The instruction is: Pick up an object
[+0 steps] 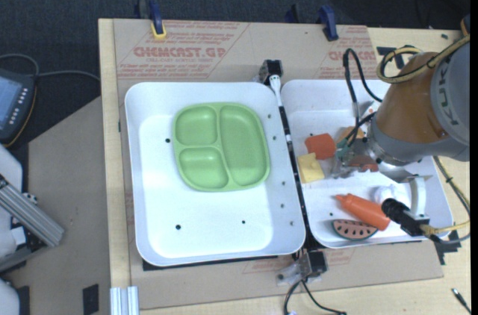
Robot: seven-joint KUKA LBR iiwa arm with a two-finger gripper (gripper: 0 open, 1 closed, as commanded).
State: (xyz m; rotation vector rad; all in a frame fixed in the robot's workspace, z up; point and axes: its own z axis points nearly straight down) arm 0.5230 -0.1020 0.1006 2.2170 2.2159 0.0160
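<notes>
In the right bin [317,94] a red block [320,145] lies beside a yellow block [311,169]. An orange carrot-shaped toy [360,207] and a watermelon-slice toy [353,229] lie nearer the front wall. My gripper [344,157] hangs low in this bin, just right of the red and yellow blocks, with the arm's grey and orange wrist covering it from the right. Nothing shows between its tips.
The left bin [142,179] holds a green divided plate [222,146] in its back half. A black divider bar [287,149] runs between the bins. Blue clamps [156,13] sit on the bench's far edge.
</notes>
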